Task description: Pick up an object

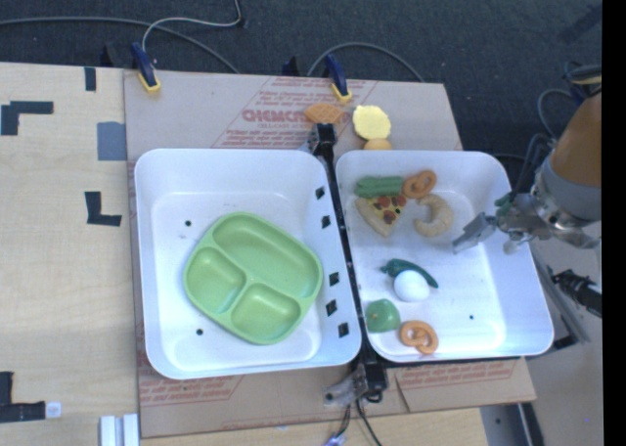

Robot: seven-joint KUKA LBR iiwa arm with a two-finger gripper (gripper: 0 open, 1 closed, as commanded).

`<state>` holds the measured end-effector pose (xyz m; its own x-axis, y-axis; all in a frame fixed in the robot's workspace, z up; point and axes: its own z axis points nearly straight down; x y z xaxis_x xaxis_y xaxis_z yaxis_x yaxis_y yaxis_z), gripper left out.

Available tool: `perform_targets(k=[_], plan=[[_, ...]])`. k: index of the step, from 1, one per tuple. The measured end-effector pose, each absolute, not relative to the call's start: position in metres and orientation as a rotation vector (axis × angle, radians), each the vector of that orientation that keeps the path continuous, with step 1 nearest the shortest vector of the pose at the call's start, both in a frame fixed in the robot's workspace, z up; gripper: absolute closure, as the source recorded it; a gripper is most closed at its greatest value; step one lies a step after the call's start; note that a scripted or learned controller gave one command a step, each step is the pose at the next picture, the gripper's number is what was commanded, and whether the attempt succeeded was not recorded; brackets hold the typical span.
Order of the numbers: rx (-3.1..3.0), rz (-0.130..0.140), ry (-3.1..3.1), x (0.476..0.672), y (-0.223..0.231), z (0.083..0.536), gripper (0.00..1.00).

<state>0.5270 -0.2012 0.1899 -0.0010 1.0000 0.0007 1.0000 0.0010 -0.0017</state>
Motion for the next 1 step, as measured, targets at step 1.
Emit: perform_targets(k=[1], plan=[[-2.218,0.004,-2.221,0.5838,-0.2057,0.0947,0.0]])
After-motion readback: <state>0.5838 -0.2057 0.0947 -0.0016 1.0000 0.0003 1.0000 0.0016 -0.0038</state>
